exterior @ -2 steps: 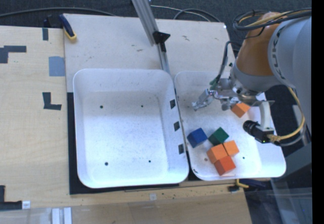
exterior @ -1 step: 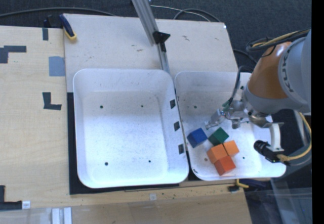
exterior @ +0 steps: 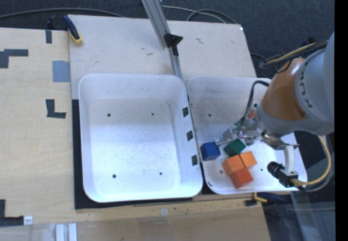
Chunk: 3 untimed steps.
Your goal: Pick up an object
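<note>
Desk (exterior: 119,44): pale board, carrying two shallow white bins side by side, with dark carpet lying beyond its far edge.

Left bin (exterior: 89,125): white, sitting to the left of the pair, with a few small dark dots showing on its floor.

Right bin (exterior: 217,98): white, touching the left bin along a shared wall; all the blocks are lying in its near half.

Blue block (exterior: 210,150): sitting close to the shared wall, just left of the gripper.

Green block (exterior: 235,147): lying right at the gripper's tip, partly covered by it, touching or nearly touching the orange pieces below.

Orange blocks (exterior: 240,169): a cluster lying nearest the bin's front rim, just below the green block; a redder face is showing on the lowest one.

Arm (exterior: 304,87): grey with an orange band, reaching in from the right and hanging low over the right bin.

Gripper (exterior: 238,135): pointing down beside the green block; whether it is spread, narrowed or holding anything cannot be told, as the wrist is covering that area.

Metal rail (exterior: 155,14): slanting down from the top toward the bins' junction.

Yellow-and-blue tool (exterior: 73,30): lying on the desk at the far left corner.

Grey and dark tape marks (exterior: 60,71): sticking to the wooden surface at left.
</note>
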Tool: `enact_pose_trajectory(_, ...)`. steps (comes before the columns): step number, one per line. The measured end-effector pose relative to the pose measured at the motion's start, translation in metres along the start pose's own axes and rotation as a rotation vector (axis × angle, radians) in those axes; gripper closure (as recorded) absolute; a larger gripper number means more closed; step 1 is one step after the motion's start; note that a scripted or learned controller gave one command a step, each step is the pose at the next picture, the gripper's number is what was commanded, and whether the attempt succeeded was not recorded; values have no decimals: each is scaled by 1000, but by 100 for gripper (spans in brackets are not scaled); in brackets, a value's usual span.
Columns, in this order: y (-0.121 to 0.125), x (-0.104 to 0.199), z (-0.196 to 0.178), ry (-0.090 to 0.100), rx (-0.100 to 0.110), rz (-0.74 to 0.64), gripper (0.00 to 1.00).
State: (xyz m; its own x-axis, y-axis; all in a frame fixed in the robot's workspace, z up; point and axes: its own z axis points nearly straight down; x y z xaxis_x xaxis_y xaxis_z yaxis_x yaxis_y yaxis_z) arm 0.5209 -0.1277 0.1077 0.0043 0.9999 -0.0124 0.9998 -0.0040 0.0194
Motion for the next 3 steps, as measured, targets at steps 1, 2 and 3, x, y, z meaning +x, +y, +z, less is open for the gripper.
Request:
enact_pose_trajectory(1, -29, -3, 4, -3, -18, 7, 0)
enact_pose_trajectory(2, 25, 7, 15, 11, 15, -8, 0)
enact_pose_trajectory(3, -38, 18, 13, 10, 14, -5, 0)
